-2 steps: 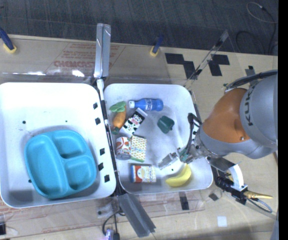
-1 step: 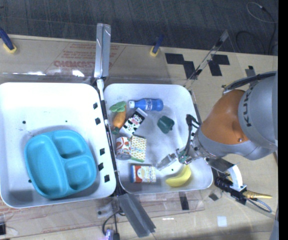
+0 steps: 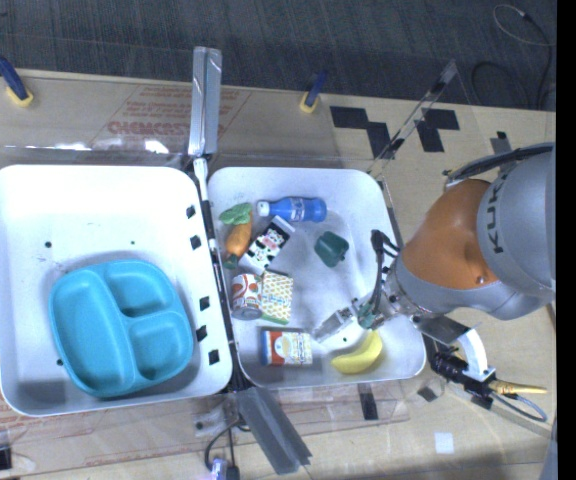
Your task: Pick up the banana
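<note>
Banana [image 3: 359,353] first: it lies on the floor of the right bin [image 3: 368,183], down in the near right corner, not lifted, so the pick is, as I judge it, not yet done.

Going from the left, the left bin [image 3: 18,198] holds a blue compartment tray [image 3: 120,326]. Past the divider, the right bin's left side is crowded with a carrot-like toy [image 3: 238,238], a domino-patterned box [image 3: 268,244], a small can [image 3: 245,295], a patterned packet [image 3: 277,297] and a carton [image 3: 287,347]. A blue bottle [image 3: 293,209] lies at the far side and a dark green cup [image 3: 332,248] sits nearer the middle.

My end effector [image 3: 353,317] hangs low in the bin, just above and beside the banana's upper edge, very near it or perhaps touching; the carton is just to its left. I cannot tell whether it is spread or closed, and nothing visibly sits in it.

What remains, as I judge it: settle over the banana, close, and lift it clear of the bin wall.
</note>
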### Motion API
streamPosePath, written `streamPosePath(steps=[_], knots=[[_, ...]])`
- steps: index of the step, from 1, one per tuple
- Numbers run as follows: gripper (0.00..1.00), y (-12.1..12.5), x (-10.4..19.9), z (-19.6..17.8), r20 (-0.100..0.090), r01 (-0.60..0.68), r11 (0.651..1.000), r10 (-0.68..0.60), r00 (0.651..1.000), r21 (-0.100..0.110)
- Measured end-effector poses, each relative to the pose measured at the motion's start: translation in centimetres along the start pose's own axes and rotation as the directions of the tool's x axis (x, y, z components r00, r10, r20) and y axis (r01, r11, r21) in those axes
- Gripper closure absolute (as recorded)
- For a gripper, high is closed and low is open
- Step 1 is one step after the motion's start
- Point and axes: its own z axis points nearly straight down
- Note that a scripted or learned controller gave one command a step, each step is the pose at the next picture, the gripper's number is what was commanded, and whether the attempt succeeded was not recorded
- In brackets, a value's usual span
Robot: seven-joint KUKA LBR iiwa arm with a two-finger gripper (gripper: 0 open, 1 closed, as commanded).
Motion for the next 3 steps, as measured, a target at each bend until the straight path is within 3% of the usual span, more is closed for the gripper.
streamPosePath(steps=[1, 2, 3], knots=[[0.0, 0.0, -0.1, 0.0, 0.002, -0.073, 0.997, 0.073, 0.997, -0.003], [0.0, 0.0, -0.1, 0.0, 0.002, -0.042, 0.999, 0.042, 0.999, -0.001], [0.0, 2.3, 1.4, 0.1, 0.003, -0.124, 0.992, 0.124, 0.992, -0.002]])
